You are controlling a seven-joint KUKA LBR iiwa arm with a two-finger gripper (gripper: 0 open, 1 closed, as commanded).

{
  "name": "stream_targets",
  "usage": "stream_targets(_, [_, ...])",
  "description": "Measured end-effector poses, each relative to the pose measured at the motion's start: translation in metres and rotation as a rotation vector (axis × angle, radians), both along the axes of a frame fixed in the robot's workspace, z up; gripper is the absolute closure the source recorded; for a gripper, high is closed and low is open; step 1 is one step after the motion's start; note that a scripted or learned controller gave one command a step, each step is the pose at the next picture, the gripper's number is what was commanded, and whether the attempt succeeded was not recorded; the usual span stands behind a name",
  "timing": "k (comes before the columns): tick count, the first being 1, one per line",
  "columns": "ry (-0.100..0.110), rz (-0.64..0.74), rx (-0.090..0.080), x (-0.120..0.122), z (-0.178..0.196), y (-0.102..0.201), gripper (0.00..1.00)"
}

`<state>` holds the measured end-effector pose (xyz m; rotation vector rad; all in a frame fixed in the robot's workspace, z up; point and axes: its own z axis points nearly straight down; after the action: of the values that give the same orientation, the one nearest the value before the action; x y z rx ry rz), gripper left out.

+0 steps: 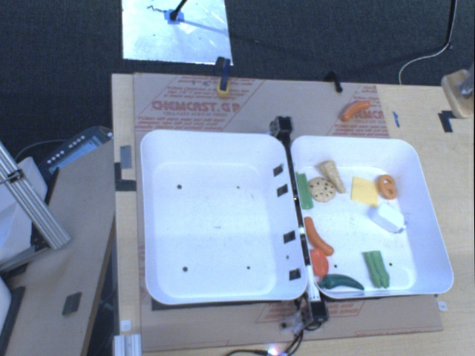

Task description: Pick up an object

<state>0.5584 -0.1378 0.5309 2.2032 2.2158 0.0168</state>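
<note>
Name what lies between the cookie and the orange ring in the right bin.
In the camera view, a yellow square lies between the cookie and the orange ring.

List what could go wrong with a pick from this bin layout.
1. The green stick, the orange sausage and the dark green pepper lie against the right bin's left wall, so a finger may hit the wall.
2. The cookie and the cone touch; a grab could catch both or push one aside.
3. The yellow slice lies flat and may slip out of a pinch.
</note>
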Motion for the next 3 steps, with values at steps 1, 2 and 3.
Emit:
stream_targets(1, [0.017, -0.001, 0.004, -0.017, -0.007, 0.017, 1.0])
stream_targets(2, [0.018, -0.002, 0.004, -0.036, -0.012, 0.023, 1.0])
stream_targets(3, [0.017, -0.001, 0.004, -0.042, -0.015, 0.042, 1.0])
